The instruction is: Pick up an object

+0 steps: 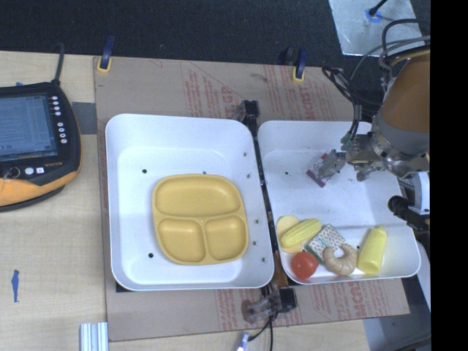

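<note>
Hanging over the far half of the right bin [292,141], the gripper [327,168] is seen with its fingers slightly apart and nothing between them. No object lies under it; bare bin floor is noted there. The objects are clustered along the near wall: corn [300,232], tomato [304,265], pretzel [341,259] and yellow bottle [371,250]. Corn is judged nearest, toward the camera from the fingers, its long axis running slantwise.

Grey arm [398,134] from the right — pincer [324,168] low, leftward
</note>
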Available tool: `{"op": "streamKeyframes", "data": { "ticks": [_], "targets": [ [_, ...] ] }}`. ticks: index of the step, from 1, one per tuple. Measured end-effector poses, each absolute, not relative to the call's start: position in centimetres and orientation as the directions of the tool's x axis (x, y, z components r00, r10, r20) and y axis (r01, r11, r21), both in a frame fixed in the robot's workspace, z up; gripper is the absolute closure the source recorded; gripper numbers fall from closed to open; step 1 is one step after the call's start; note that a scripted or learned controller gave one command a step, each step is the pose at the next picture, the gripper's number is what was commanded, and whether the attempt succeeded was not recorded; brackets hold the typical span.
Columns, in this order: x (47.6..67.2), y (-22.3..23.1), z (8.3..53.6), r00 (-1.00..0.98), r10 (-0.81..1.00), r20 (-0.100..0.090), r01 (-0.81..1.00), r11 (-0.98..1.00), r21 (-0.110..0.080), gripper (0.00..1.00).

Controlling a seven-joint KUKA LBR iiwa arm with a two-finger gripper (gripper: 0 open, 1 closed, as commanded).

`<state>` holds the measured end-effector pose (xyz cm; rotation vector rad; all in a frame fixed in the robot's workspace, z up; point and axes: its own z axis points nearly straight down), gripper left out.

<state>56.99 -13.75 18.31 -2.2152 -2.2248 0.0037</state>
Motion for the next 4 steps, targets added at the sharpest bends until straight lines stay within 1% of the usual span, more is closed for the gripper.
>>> {"op": "streamKeyframes", "data": {
  "ticks": [1, 2, 3, 4],
  "targets": [
    [60.7, -14.9, 9.1, -0.008, 1.0, -0.002, 1.0, 0.008, -0.006, 0.0],
    [65.7, -17.7, 9.2, -0.005, 1.0, 0.0, 1.0, 0.005, -0.002, 0.0],
    [64.1, -15.7, 15.1, -0.005, 1.0, 0.001, 1.0, 0.005, 0.0, 0.0],
    [63.8, -15.3, 10.0, -0.008, 1.0, -0.002, 1.0, 0.008, -0.001, 0.0]
  ]
}}
